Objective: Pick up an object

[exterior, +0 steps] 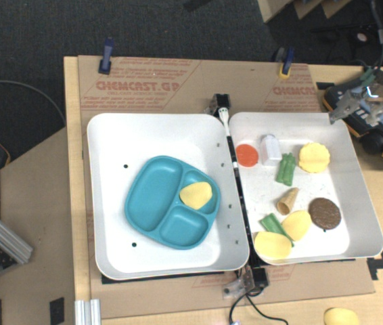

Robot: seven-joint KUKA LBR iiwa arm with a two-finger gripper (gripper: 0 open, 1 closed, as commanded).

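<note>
Arm: its end sits at the far right edge, past the right bin's [354, 181] back corner, clear of both bins
Gripper [344, 107]: over the bench, not over any object; whether it is released or clenched I cannot tell
Left bin [110, 181]: teal divided plate [158, 202] with a yellow piece [195, 194] in its right compartment
Right bin objects: orange disc [247, 156], clear cup [271, 147], green piece [285, 168], yellow round [314, 158], cone [287, 200], brown cookie [325, 213], two yellow pieces at the front [273, 244], all lying untouched
</note>
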